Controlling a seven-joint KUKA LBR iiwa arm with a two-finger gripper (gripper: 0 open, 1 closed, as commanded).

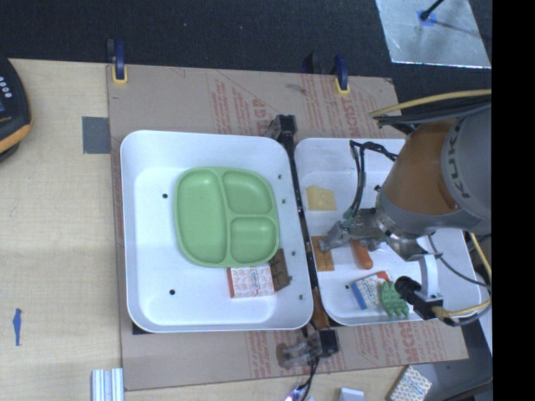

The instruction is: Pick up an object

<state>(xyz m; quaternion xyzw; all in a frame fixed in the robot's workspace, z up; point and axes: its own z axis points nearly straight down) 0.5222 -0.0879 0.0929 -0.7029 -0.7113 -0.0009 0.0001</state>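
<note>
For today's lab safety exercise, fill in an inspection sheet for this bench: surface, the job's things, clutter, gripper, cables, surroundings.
Surface: brown board on a wooden bench, bearing left bin and right bin.
Job's things: green divided plate and small printed card in left bin; yellow block, orange piece, green toy in right bin.
Clutter: nothing seen.
Gripper: gripper low over right bin near the orange piece; finger state unclear.
Cables: black cables along the arm.
Surroundings: blue clamps at the board's far edge.

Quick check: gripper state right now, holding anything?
Gripper: low in the right white bin beside the orange carrot-shaped piece; state cannot be told.
</note>
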